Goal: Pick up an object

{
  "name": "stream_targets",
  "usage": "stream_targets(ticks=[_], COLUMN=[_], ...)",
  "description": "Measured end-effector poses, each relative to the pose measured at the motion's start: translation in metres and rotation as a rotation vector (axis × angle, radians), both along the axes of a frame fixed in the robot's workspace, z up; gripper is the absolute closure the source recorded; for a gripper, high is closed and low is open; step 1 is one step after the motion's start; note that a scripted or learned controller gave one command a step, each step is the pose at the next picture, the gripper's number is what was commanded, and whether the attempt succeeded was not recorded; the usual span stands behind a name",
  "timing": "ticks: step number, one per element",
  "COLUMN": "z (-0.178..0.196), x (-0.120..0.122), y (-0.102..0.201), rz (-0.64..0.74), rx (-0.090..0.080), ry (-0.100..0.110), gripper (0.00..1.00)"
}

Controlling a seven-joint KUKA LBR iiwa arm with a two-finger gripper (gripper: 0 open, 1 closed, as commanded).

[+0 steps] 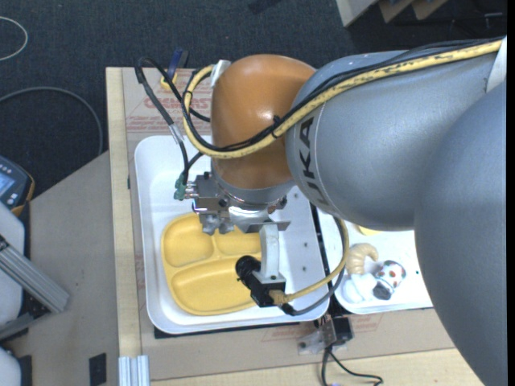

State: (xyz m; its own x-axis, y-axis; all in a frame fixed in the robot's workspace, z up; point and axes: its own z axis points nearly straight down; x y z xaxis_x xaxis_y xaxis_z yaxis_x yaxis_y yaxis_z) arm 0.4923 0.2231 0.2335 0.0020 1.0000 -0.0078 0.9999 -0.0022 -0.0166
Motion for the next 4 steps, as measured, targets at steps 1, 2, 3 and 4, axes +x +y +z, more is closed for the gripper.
stream_targets(ticks=[1,2,3,4], z=[0.020,0.030,0.040,0.189], x=[0.002,0.002,0.003,0.066], y=[0.002,0.003,0.003,0.001], rz=[0.000,-0.001,-0.001,0.002], rx=[0.010,0.010,0.011,0.014], ry=[-0.017,-0.017,-0.018,-0.037], gripper=[1.00,1.00,1.00,1.00])
